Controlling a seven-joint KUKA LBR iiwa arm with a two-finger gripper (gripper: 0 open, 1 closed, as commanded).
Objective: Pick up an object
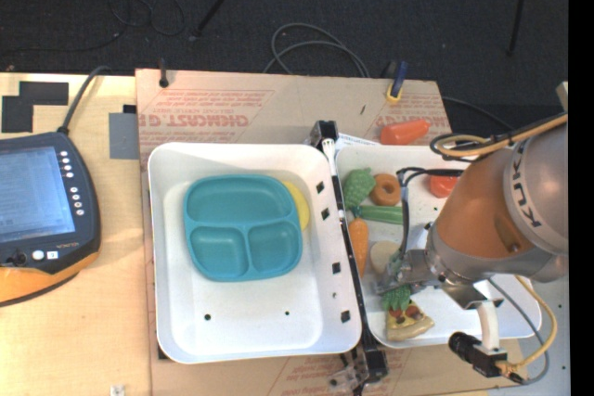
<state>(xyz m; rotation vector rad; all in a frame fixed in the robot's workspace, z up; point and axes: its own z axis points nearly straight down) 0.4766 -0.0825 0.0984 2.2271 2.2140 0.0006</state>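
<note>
From here I have the hand [401, 269] low in the right bin [520, 329], near its left wall, but I cannot tell how it is set, so I count nothing as picked up yet. Just beside it lie a green leafy toy [398, 298] and a pizza slice [408, 324] toward the bin's near edge. A carrot [358, 241], a doughnut [386, 190] and other toy food sit toward the far edge. The left bin [176, 311] carries a teal divided plate [243, 227]. The lift is still to do.
</note>
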